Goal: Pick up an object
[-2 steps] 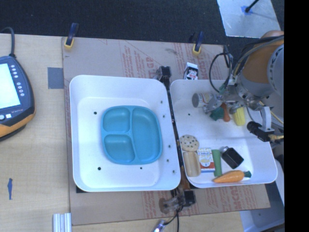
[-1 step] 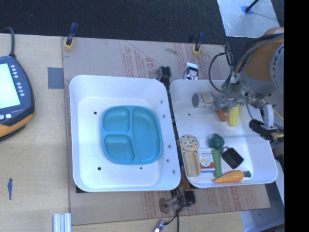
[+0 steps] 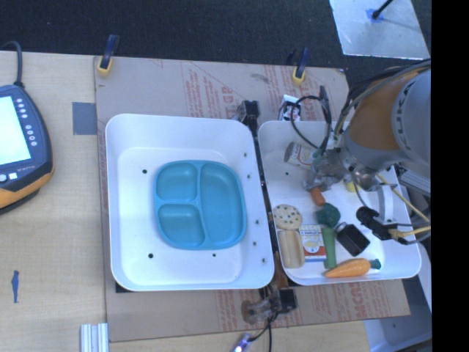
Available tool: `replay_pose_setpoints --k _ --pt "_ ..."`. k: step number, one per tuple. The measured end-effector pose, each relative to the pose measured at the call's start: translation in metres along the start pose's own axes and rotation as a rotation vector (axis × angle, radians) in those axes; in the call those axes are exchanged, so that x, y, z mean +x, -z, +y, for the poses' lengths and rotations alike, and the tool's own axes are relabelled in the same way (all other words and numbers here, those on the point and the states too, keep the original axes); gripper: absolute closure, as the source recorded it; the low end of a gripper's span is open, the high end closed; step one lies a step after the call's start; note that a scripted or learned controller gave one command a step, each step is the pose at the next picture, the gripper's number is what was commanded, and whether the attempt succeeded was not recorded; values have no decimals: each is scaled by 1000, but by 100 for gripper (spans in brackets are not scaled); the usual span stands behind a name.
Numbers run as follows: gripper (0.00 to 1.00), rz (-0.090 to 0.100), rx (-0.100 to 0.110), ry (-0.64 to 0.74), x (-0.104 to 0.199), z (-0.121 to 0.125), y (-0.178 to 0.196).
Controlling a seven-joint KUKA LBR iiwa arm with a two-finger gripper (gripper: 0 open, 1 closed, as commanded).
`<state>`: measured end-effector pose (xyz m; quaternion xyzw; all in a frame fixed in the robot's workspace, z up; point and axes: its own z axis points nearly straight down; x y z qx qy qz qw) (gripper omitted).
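The left bin (image 3: 124, 196) holds one item: a blue divided plate (image 3: 199, 204) lying flat near its centre. The right bin (image 3: 282, 141) holds the clutter and the arm (image 3: 385, 119), which reaches in from the right with its wrist low over the bin's upper half.

The gripper (image 3: 327, 169) sits amid cables and grey hardware near the bin's middle. Whether it is wide, narrow, or closed on anything cannot be told from this view.

Items in the right bin, largest first: a carrot (image 3: 350, 268) along the near wall; a wooden block (image 3: 290, 248) by the left wall; a small printed carton (image 3: 312, 242) just beside it; a black block (image 3: 352, 238); a round speckled cookie (image 3: 286, 215); a dark green lump (image 3: 329, 214); a small orange piece (image 3: 316, 196).

Likely target: the orange piece, just below and slightly left of the gripper, nearly touching its hardware. The green lump lies just beyond it.

Risks:
- The items are packed closely; a descent could pinch two at once or push one aside.
- The orange piece is small and may slip out.
- Trailing cables may snag.
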<state>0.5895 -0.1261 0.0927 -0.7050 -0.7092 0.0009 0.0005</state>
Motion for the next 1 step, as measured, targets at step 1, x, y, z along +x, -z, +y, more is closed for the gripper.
replay_pose_setpoints --k 1 --pt "100 1 -1 -2 70 16 100"
